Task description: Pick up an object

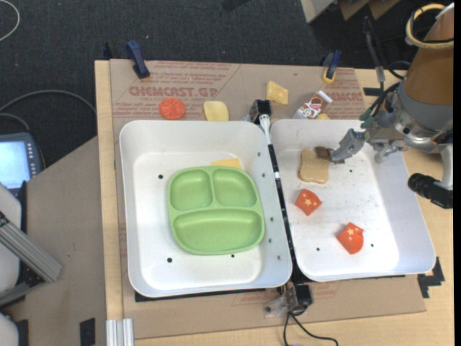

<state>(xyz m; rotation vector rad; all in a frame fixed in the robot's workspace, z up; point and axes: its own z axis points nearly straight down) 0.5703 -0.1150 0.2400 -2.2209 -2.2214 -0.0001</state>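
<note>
My grey metal hand [333, 152] hangs low over the top of the right white bin [403, 215]. The flat tan piece shaped like a slice of bread [314, 167] lies in that bin, just beside the hand's tips, down and to their left. I cannot tell if it touches them. I cannot tell how the hand is set, and I see nothing held in it
</note>
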